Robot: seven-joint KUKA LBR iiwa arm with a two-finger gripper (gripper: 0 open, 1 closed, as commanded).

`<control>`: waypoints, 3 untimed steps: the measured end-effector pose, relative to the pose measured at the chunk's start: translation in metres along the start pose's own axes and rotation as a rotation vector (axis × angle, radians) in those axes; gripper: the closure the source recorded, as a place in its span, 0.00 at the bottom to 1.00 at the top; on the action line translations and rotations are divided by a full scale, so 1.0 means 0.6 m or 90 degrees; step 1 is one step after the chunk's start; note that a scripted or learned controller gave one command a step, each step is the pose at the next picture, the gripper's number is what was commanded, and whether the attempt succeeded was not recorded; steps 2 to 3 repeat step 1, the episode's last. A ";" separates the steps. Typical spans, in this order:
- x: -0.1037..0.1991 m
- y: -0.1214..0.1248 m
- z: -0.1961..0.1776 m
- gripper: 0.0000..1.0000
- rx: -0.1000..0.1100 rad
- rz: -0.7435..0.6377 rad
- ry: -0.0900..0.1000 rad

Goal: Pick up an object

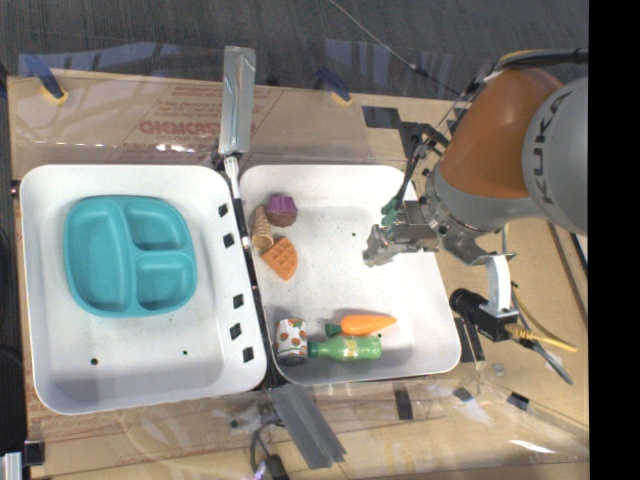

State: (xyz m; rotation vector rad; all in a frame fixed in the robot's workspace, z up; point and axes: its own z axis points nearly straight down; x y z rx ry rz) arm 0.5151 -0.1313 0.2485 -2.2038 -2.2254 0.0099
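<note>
Cardboard-brown bench surface [130,118] is seen beneath two shallow white bins placed side by side, with dark carpet beyond the far edge. Nearest the camera, along the front wall of the right bin [420,298], a green bottle [345,349] is laid on its side, with an orange carrot [367,323] just behind it and a small patterned cup [290,337] touching its left end; all three are found well below and to the left of the fingers. Further in, the gripper [378,249] is held over the bare middle of the right bin, at the end of the grey arm [510,158] with its orange band. Whether the fingers are released or clenched cannot be told, and nothing is seen between them. Well to the left of the fingers, near the dividing wall, an orange waffle [281,259] is found, with a tan cone [261,228] beside it and a purple piece [282,208] just behind. Far to the left, a teal divided tray [130,254] is seen resting in the left bin [60,368].
</note>
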 end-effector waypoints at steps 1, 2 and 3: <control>-0.105 0.003 -0.187 1.00 -0.011 0.004 -0.004; -0.105 0.003 -0.187 1.00 -0.011 0.004 -0.004; -0.105 0.003 -0.187 1.00 -0.011 0.004 -0.004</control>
